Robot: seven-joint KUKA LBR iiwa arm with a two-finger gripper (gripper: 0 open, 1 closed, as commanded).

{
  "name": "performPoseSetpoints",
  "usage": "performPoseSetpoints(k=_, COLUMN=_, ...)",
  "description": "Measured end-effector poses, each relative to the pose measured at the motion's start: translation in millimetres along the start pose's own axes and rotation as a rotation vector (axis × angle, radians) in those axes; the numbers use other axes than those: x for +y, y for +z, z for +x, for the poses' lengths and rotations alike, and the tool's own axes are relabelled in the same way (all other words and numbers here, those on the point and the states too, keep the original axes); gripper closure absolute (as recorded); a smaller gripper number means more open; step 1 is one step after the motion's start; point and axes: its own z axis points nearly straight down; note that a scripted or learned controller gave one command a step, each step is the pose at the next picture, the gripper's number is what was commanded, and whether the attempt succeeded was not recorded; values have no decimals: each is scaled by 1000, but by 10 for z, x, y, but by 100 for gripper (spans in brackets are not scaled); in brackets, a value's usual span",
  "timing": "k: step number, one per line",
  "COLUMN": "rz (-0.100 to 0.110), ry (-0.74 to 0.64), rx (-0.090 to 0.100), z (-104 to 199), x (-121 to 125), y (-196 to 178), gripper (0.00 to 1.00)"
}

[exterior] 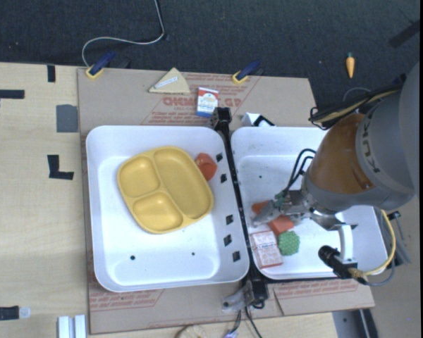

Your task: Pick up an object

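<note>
My gripper [276, 208] is down in the right bin [268, 153], reaching in from the right. Just under its tip lies an orange-red block [281, 224], with a small orange piece [256, 208] to the left of it. A green bumpy ball [289, 243] rests below the block. A pink-and-white packet [266, 249] lies at the bin's lower left corner. The tip is close above the orange-red block, and nothing shows clearly between the fingers.
The left bin [106, 259] holds a yellow divided plate [165, 188] and a small red-orange object [206, 166] at its right edge. A red-and-white carton [207, 102] and a tan wedge [170, 82] lie on the cardboard behind the bins.
</note>
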Motion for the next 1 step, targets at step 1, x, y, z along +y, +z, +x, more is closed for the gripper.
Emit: performPoseSetpoints(k=1, rz=0, ry=1, rx=0, z=-3, x=2, y=-96, gripper=100)
